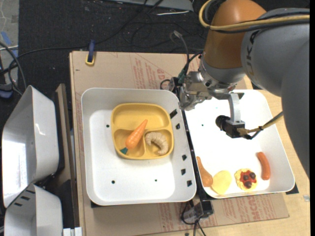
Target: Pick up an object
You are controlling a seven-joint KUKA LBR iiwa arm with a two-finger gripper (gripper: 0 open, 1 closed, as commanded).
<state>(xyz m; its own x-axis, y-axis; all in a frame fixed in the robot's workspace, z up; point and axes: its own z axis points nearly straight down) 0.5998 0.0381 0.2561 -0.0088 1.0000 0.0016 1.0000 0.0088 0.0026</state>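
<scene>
We see the grey arm point(275, 48) reaching in from the right, its orange band above the wrist; the gripper point(188, 101) hangs over the seam between the two bins, at the far left corner of the right bin point(278, 132) and just beside the far right corner of the left bin point(98, 181); we cannot tell whether it is released or clenched, and we see nothing held in it. No object is lifted; every candidate lies in a bin, apart from the gripper. In the left bin a yellow divided plate point(140, 113) sits near the middle; on it an orange carrot point(136, 134) lies slantwise across the dividing ridge, and a pale curled shrimp point(158, 142) rests in the near right compartment, just beside the carrot. In the right bin four things lie in a row along the near edge: a slender orange piece point(204, 172) at the left, a pale yellow disc point(221, 182) touching it, a small tart point(246, 178) with red and dark topping, and a reddish sausage point(265, 165) at the right, near the tart. Both bins rest side by side on a tan board surface point(133, 70).
</scene>
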